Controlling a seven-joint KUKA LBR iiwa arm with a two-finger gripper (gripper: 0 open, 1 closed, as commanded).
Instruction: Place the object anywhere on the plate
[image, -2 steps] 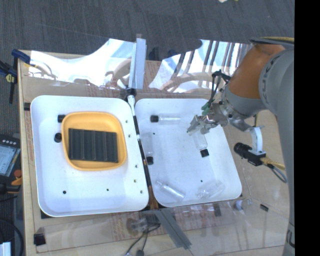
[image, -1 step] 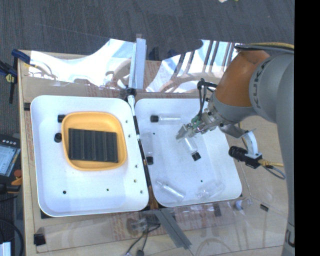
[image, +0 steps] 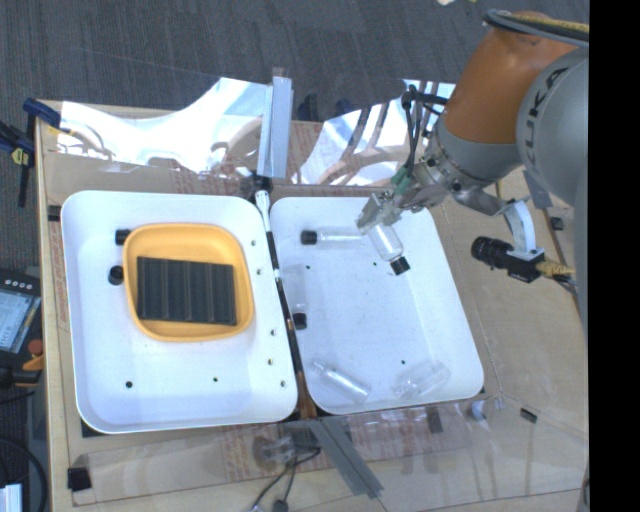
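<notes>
The plate (image: 188, 283) is a yellow, rounded-square dish with a raised rim and a dark ribbed rectangular panel filling its middle. It lies flat in the left bin (image: 90, 385), toward that bin's far half, closer to its left wall than to the divider.

The object appears to be a small clear vial with a black cap (image: 388, 248). It is tilted, cap pointing down and toward the right bin's (image: 455, 330) right wall, over that bin's far half. Whether it touches the floor cannot be told.
</notes>
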